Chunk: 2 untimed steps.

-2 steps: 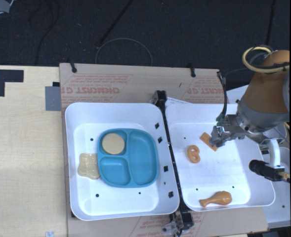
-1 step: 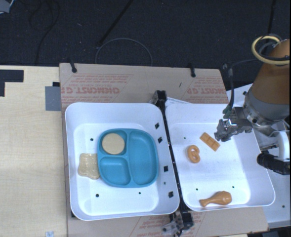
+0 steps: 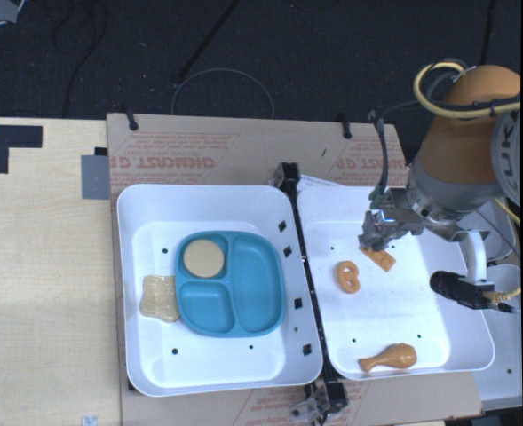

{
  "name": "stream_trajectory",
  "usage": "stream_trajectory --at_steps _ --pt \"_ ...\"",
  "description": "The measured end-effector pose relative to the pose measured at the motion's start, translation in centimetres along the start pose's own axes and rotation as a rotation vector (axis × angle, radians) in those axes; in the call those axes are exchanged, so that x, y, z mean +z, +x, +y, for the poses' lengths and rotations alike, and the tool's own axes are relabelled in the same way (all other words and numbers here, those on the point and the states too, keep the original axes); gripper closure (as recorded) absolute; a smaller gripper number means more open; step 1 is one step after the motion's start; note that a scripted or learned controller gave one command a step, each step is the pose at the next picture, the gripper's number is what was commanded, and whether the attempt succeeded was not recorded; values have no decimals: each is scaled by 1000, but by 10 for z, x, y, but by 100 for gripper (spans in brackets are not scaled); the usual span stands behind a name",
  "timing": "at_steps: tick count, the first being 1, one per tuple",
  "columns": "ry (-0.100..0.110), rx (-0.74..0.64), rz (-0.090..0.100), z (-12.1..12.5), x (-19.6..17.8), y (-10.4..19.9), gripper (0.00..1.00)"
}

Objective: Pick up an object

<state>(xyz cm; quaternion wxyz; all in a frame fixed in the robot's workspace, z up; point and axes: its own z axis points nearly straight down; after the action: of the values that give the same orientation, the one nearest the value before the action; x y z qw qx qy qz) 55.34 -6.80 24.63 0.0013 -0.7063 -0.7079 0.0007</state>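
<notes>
My gripper (image 3: 376, 238) hangs over the upper middle of the right bin (image 3: 456, 349), its state unreadable from this angle. A small orange-brown block (image 3: 381, 259) sits right at its tip, touching or just below it; I cannot tell whether it is held. A tan pretzel (image 3: 348, 277) lies on the bin floor a little to the left of the block. A toy chicken drumstick (image 3: 389, 358) rests near the bin's front wall.
The left bin (image 3: 146, 211) holds a blue divided plate (image 3: 243, 304) with a round tan disc (image 3: 202, 257) in its upper left compartment. A pale slice of bread (image 3: 159, 297) lies against the plate's left side. A black divider (image 3: 298, 264) runs between the bins.
</notes>
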Motion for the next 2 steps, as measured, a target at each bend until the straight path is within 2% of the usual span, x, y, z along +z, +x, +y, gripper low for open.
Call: stream_trajectory --at_steps 2 --pt "0 -1 0 18 -5 95 100"
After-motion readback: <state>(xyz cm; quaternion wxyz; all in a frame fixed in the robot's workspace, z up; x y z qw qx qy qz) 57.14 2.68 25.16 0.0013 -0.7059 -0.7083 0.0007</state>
